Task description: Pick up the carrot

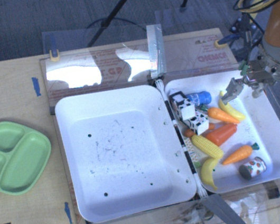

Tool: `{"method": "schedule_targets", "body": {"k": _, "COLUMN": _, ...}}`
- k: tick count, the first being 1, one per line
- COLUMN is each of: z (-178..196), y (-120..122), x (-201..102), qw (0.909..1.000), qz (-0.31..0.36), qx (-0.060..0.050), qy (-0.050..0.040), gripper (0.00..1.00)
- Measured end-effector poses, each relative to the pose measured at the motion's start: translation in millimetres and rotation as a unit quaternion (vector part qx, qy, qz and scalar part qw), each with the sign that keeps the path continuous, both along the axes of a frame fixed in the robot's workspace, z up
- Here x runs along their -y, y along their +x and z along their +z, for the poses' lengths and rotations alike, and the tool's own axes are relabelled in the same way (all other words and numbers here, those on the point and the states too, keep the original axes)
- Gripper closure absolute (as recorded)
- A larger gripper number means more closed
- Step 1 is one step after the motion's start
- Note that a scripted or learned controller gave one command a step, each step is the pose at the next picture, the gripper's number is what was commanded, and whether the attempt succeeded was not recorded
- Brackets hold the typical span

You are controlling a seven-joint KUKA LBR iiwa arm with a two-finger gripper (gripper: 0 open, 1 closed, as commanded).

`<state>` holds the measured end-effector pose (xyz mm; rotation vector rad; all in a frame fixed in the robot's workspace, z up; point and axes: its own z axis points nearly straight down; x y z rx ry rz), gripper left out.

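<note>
A small orange carrot (236, 155) with a green top lies in the right bin (274, 128), near its front, beside a small can (253, 168). A second orange carrot-like piece (217, 114) lies further back, against a yellow banana (233, 109). My gripper (244, 90) hangs over the back right part of that bin, just above and behind the banana. Its fingers (230, 90) are spread open and hold nothing. It is well away from the front carrot.
The right bin also holds a red pepper (222, 133), a corn cob (206, 146), another banana (208, 173), a blue bottle (198, 98) and black-and-white blocks (191, 115). The left bin (119, 144) sits alongside. A green divided plate (11, 157) rests at far left.
</note>
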<state>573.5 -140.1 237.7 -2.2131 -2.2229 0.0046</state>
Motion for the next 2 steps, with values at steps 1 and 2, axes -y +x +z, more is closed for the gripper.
{"method": "schedule_targets", "body": {"k": 1, "z": -114.4, "y": 37.6, "x": 15.8, "qw": 0.9989, "qz": 0.047, "qx": 0.001, "qy": 0.0004, "gripper": 0.0}}
{"method": "schedule_targets", "body": {"k": 2, "z": -135.3, "y": 70.3, "x": 8.7, "qw": 0.9928, "qz": 0.12, "qx": 0.002, "qy": -0.0001, "gripper": 0.0}}
